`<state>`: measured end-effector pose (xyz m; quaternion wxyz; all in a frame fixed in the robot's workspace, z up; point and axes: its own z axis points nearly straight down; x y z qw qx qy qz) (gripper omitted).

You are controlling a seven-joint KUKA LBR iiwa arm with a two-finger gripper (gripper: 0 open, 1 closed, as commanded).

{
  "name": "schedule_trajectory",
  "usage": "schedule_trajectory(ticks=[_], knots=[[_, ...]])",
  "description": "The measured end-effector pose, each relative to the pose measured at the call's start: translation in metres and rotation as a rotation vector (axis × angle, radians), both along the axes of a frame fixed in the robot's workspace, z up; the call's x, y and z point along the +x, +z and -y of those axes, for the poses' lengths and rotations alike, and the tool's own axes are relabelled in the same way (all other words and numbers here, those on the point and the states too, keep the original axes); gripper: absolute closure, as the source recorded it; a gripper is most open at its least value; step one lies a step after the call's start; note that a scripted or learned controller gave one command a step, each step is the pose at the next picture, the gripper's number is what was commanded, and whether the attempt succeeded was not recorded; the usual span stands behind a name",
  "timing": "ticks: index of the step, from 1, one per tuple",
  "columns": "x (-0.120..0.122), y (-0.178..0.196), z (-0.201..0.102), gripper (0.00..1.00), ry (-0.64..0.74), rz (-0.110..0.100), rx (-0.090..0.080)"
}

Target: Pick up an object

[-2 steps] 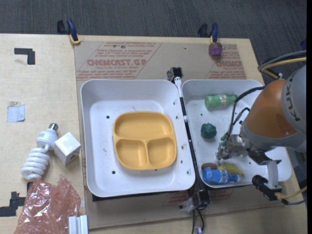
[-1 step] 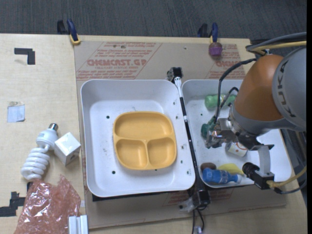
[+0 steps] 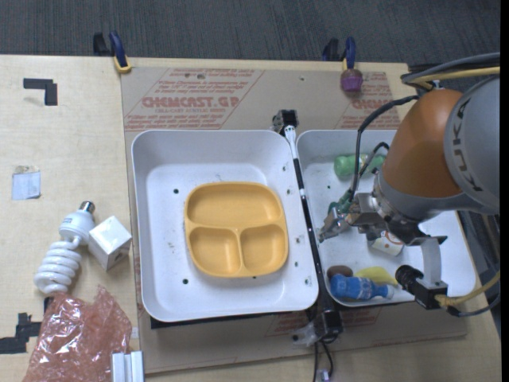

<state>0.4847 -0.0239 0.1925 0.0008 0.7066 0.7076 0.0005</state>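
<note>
The arm reaches in from the right over the right bin (image 3: pixel 318 153). My gripper (image 3: pixel 336 221) hangs low above that bin's left middle, its thin fingers pointing left; nothing shows between them. Below it, at the bin's front, lie a blue bottle-like object (image 3: pixel 359 290), a yellow object (image 3: pixel 375 274) and a small brown piece (image 3: pixel 339 272). A green object (image 3: pixel 347 165) rests at the back of the bin, partly behind the arm's cables. A white piece (image 3: pixel 387 246) shows under the wrist.
The left bin (image 3: pixel 155 213) holds a yellow divided plate (image 3: pixel 235 228). On the bench to the left lie a spiral light bulb (image 3: pixel 62 255), a white cube (image 3: pixel 110 241) and crumpled pink plastic (image 3: pixel 75 341). A purple object (image 3: pixel 351 79) sits behind the right bin.
</note>
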Motion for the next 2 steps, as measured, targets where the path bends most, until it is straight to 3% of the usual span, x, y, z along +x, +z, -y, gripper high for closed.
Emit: schedule_trajectory(ticks=[1,2], knots=[[0.022,-0.092,0.078,0.00,-0.003,-0.002,0.000],[-0.007,-0.100,0.070,0.00,-0.003,-0.002,0.001]])
